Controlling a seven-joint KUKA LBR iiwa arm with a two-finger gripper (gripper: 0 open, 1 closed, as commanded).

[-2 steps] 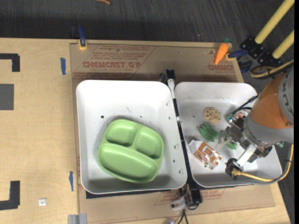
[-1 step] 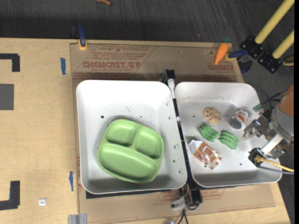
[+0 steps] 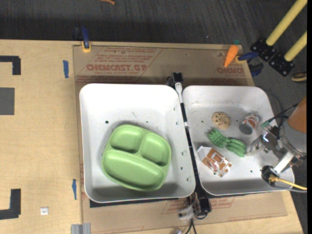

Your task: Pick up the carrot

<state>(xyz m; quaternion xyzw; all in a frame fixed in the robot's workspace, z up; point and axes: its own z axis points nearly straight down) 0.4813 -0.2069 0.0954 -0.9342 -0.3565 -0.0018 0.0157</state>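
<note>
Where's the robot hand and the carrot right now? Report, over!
Gripper low in right bin, beside green toy. Carrot outside bins, on board behind right bin. Nothing on the carrot.

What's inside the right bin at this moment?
In the right bin: a cookie, a green toy, an orange-and-white packet, a small can. The arm covers its right edge.

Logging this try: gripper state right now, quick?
Gripper: cannot be told; it sits low in the right bin beside the green toy.
</note>
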